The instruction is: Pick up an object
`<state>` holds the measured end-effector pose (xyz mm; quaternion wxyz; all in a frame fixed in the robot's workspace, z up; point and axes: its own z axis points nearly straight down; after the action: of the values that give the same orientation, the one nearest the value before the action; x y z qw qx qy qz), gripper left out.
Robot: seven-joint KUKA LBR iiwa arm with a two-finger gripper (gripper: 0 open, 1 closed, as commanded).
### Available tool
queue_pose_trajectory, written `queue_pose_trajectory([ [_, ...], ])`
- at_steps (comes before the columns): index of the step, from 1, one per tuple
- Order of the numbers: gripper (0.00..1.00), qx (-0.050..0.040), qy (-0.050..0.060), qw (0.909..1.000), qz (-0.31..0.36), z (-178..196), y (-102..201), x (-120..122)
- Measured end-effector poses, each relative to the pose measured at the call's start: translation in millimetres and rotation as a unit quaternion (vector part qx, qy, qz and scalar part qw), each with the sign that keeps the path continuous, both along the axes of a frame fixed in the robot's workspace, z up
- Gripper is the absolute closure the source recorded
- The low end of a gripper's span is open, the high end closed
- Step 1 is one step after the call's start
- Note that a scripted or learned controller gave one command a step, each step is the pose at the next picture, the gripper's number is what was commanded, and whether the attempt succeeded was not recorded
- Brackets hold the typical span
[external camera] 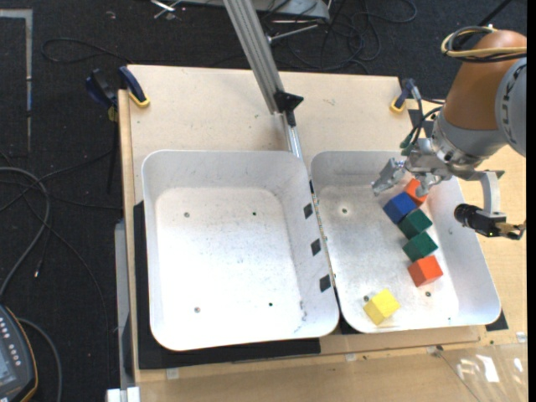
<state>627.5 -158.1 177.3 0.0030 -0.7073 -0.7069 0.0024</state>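
Observation:
Several small blocks lie in the right bin (352,182). A blue block (399,208), two green blocks (414,223) (420,246) and a red-orange block (425,270) form a row down the bin's right side. A yellow block (382,306) sits alone near the front rim. An orange block (416,193) is partly hidden under the gripper. My gripper (404,179) hangs low over the top of the row, just above the blue and orange blocks. No block shows in its grasp.
The left bin (218,249) lies beside the right one, with a ridge between them. A slanted metal pole (255,44) rises from the back of the bench. Clamps sit at the bench's back corners (134,90) (404,97).

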Motion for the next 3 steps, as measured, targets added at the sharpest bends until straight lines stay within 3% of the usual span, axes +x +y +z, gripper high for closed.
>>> queue_pose_trajectory([
  [1,0.00,-0.0038,-0.016,0.9999,0.002,-52.9,3.5,-23.2],
  [2,0.00,-0.0012,-0.006,1.0000,0.002,-82.3,-14.7,53.6],
  [3,0.00,-0.0002,-0.004,1.0000,0.003,-81.3,26.5,46.7],
])
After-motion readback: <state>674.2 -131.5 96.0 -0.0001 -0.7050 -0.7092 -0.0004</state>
